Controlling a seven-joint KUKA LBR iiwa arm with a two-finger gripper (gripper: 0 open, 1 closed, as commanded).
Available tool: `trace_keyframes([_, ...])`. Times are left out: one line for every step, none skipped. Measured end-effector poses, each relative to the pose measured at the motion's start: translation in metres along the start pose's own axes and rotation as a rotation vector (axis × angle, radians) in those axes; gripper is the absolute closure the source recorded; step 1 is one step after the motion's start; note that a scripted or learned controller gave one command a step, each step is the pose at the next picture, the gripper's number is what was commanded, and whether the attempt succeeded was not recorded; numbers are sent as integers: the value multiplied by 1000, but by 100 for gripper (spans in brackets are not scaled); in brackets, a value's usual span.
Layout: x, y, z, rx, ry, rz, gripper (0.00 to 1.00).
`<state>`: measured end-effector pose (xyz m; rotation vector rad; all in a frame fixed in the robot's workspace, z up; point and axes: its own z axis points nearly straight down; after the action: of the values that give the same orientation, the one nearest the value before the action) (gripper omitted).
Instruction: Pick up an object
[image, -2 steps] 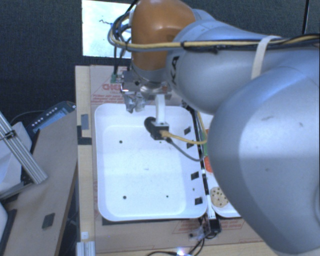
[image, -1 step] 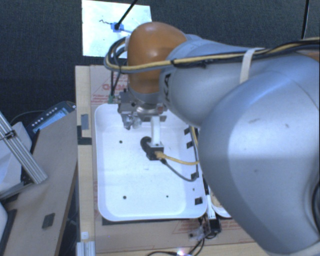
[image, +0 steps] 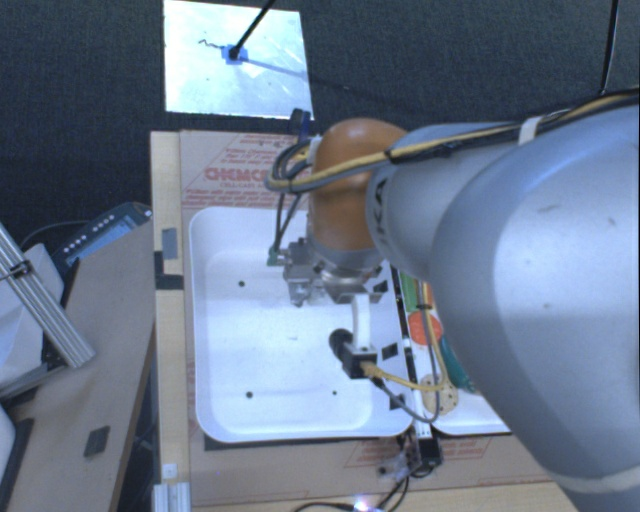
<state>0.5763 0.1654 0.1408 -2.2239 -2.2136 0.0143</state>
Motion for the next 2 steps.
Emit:
trace_keyframes([8, 16, -29, -12, 5, -7, 100])
trace_keyframes([25, 8, -14, -8, 4, -9, 100])
